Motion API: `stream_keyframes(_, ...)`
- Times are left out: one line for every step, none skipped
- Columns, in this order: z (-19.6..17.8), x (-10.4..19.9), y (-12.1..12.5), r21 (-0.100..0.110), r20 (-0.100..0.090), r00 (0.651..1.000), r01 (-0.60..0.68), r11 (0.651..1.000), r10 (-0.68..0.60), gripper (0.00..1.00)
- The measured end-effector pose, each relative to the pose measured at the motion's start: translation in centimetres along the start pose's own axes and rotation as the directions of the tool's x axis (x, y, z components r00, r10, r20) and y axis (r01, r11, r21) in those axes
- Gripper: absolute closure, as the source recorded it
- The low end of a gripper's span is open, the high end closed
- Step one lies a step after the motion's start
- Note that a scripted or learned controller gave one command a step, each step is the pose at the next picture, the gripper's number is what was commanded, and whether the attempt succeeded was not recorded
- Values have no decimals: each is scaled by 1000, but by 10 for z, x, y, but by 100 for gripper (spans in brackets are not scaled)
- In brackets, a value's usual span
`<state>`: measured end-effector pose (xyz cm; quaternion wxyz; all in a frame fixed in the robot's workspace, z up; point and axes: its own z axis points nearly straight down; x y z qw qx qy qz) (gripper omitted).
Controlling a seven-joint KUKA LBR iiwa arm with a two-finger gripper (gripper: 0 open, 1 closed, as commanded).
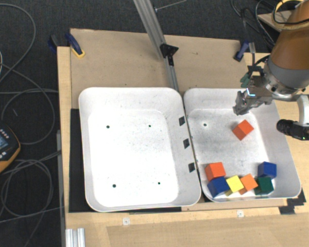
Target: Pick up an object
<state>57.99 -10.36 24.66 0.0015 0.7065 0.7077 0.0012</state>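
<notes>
Two smooth white plastic-looking bins point(92, 138), finely speckled, sit on a pale matt wooden bench point(118, 55), while the blocks point(242, 129) look matt and the slanted pole point(152, 24) is dull grey metal.

We see a pale wooden bench point(118, 60) standing on dark grey carpet point(26, 35), where thin cables point(10, 107) loop at the left. A slanted metal rail point(149, 22) crosses the bench's far edge, blue clamps point(74, 44) grip its far corners, and a handheld control pendant point(0, 143) lies on the floor at the left
</notes>
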Motion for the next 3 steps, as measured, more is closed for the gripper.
stream_keyframes(11,56,-5,6,-3,1000,5,1000,-5,100)
stream_keyframes(0,111,-15,5,-4,1000,6,1000,-6,100)
stream_keyframes(9,167,-10,5,-3,1000,5,1000,-5,100)
